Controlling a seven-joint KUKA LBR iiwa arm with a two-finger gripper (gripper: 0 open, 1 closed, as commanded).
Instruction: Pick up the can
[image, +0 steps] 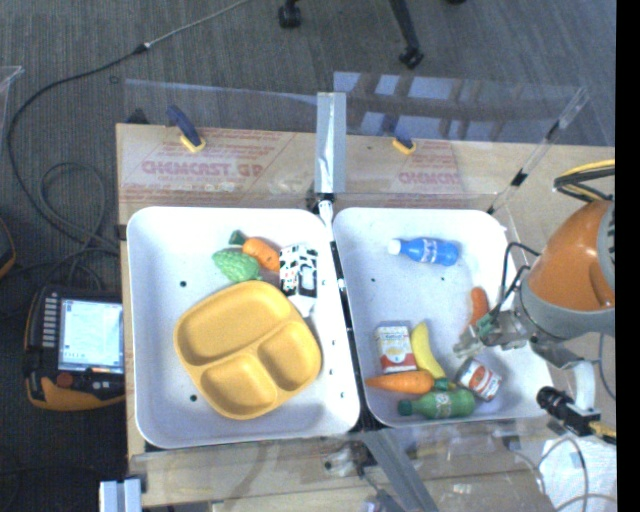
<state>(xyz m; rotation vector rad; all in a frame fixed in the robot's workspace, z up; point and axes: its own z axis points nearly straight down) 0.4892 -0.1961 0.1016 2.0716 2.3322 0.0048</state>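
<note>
Arm (575, 280) reaching in from right; claw (482, 335) low, pointing left.

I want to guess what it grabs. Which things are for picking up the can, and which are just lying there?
For the job:
- the can, in the right bin
- the tool

Just lying about:
- blue bottle
- banana
- two carrots
- green bottle
- yellow divided tray
- green leafy toy
</note>
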